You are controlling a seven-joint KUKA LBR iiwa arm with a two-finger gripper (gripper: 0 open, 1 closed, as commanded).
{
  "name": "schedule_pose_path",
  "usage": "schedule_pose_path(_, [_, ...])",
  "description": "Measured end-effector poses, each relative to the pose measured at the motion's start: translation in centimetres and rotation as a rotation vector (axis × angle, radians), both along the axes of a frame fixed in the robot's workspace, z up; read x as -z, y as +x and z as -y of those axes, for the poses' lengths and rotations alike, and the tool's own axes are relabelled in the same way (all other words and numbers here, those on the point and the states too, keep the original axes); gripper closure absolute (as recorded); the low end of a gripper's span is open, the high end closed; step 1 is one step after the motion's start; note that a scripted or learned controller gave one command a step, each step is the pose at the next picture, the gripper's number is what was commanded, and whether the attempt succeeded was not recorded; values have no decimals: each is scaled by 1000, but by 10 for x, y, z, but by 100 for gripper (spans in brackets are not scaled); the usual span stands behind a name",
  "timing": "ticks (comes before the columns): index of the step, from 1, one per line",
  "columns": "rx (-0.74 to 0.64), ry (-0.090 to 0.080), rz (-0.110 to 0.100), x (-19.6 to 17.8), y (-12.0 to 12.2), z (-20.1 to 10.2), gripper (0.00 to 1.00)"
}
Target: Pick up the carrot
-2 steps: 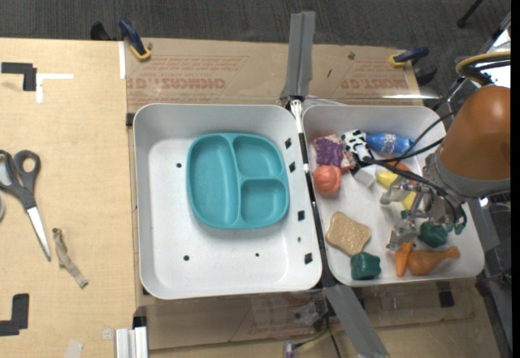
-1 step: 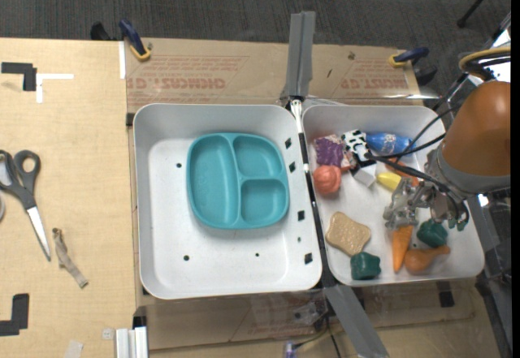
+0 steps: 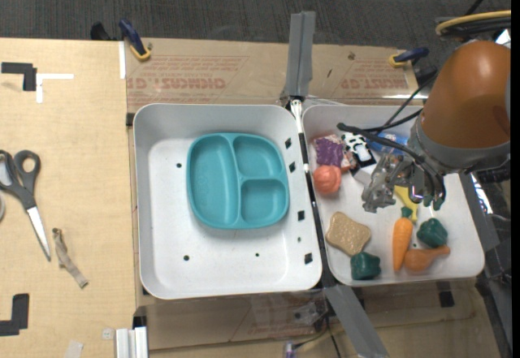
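While the grey arm (image 3: 467, 105) with its orange band reaches in from the right, its gripper (image 3: 390, 190) hangs over the middle of the right-hand bin (image 3: 463, 271), above the toy food lying there. How far apart its fingers stand cannot be told from this slanted overhead view, and nothing can be seen between them.

The carrot (image 3: 400, 243) lies on the bin floor just below the gripper in the picture, its pointed end toward the near wall, apart from the metal parts above it. Beside it sit a slice of bread (image 3: 348, 234), a dark green vegetable (image 3: 366, 266) near the front wall, another green piece (image 3: 432, 231) and an orange piece (image 3: 422, 259) touching the carrot's right side. Farther back rest a peach-coloured ball (image 3: 327, 179) and a purple item (image 3: 329, 151).

The left-hand bin (image 3: 154, 210) holds a teal divided plate (image 3: 238, 180). On the counter (image 3: 65, 145) to the left lie a pair of scissors (image 3: 24, 194).
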State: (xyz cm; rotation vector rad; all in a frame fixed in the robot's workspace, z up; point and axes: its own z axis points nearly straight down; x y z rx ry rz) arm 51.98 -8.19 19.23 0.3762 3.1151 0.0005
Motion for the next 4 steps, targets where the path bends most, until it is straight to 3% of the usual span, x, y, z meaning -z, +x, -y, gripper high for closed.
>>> schedule_pose_path(1, [0, 0, -1, 0, 0, 0, 0])
schedule_pose_path(2, [-146, 0, -3, 89, -38, 55, 0])
schedule_pose_path(3, [-149, -1, -1, 79, -37, 55, 100])
schedule_pose_path(4, [-171, -1, 0, 81, -41, 128, 100])
